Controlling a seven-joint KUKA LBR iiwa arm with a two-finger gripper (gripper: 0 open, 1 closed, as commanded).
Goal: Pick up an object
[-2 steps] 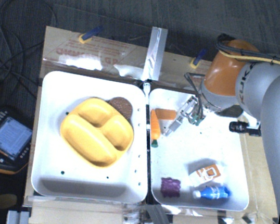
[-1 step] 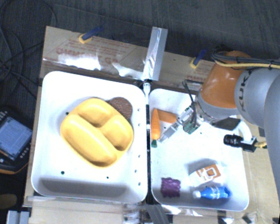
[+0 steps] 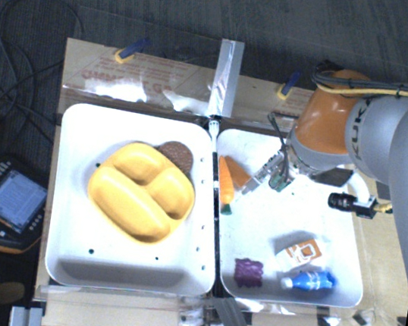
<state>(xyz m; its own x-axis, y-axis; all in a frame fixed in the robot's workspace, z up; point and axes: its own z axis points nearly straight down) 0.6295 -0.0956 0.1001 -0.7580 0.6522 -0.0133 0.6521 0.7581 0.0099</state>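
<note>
On my screen the table [image 3: 82,62] carries two white bins side by side. The left bin [image 3: 68,198] holds a big yellow bun-shaped object [image 3: 140,190], and a dark brown round thing [image 3: 177,154] touches its upper right edge. The grey arm [image 3: 391,142] with its orange band [image 3: 327,124] comes in from the right over the right bin [image 3: 345,242]. In this bin I see an orange carrot-like object [image 3: 228,178] against the left wall, a small orange and white box [image 3: 302,249], a blue bottle [image 3: 310,280] lying just below the box, and a purple object [image 3: 249,272] near the front wall. The end effector [image 3: 273,174] hangs in the upper part of the right bin, just beside the carrot-like object. I cannot tell how wide it stands, and I see nothing held in it.
</note>
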